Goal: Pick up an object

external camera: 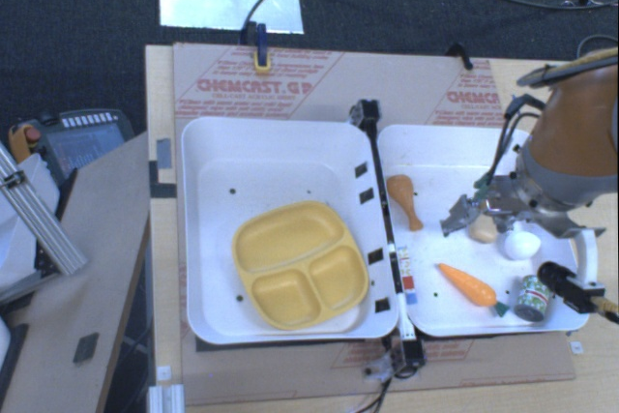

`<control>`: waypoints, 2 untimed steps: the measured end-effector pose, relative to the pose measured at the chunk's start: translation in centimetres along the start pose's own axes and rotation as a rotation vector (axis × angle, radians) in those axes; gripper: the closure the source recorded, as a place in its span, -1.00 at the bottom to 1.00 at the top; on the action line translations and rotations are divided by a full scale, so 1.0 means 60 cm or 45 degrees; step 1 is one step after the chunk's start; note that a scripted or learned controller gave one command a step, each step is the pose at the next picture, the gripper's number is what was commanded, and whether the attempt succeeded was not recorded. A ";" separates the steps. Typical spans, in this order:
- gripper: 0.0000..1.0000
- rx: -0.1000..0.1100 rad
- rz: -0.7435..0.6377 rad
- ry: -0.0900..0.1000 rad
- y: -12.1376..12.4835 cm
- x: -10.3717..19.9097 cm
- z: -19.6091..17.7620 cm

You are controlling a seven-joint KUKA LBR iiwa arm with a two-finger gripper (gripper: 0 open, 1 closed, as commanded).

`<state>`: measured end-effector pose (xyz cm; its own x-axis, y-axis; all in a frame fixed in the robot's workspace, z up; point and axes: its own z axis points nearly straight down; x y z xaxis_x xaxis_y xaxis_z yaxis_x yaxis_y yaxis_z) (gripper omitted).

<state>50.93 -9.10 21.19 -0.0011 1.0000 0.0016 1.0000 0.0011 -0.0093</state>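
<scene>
My gripper (476,214) hangs low over the middle of the right bin (435,155), at the end of the grey and orange arm (571,135). Right under it lies a small tan object (482,232), partly hidden by it. A white egg (520,244) rests just right of that. A tan drumstick (403,199) lies to the gripper's left, near the bin's left wall. An orange carrot (469,285) lies toward the front, with a small can (530,298) beside its tip.
The left bin (208,208) holds a yellow divided tray (301,263). A black cylindrical part (569,286) juts over the right bin's front right corner. The wall between the bins (382,218) bears black clips. A cable (503,145) hangs beside the arm.
</scene>
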 end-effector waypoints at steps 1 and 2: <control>-1.00 -0.014 -0.003 -0.002 0.004 0.000 -0.008; -1.00 -0.007 0.000 -0.001 0.012 -0.012 0.087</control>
<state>51.63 -9.84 15.97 -0.0009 1.0000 0.0007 1.0000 0.0009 -0.0041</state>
